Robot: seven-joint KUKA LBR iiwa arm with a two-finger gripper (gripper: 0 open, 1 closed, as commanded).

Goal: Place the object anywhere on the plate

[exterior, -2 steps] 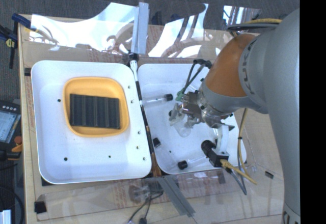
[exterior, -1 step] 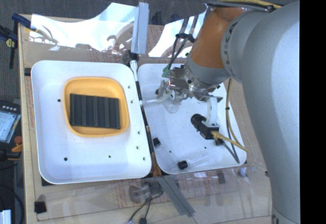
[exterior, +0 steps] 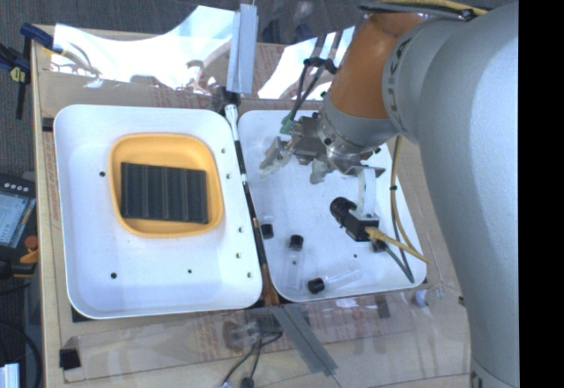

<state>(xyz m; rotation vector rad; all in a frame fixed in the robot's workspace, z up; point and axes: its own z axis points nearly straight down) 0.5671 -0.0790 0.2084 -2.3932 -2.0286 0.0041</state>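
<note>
A yellow plate [exterior: 166,151] with a dark ribbed centre lies in the left white bin [exterior: 88,272]. In the right white bin [exterior: 282,201], several small pieces lie near the front. One is a clear tube-like item [exterior: 339,276] with a black cap [exterior: 315,286]. Two are small black pieces [exterior: 295,242] [exterior: 267,229]. My gripper [exterior: 286,152] hangs low over the back left part of the right bin, close to the wall between the bins. It is well apart from the small pieces. I see nothing held in it.
A black connector and yellow cables [exterior: 352,220] hang from the arm over the right bin's right side. Crumpled clear plastic and a metal upright [exterior: 241,47] stand behind the bins. A dark device [exterior: 13,214] sits at the bench's left edge.
</note>
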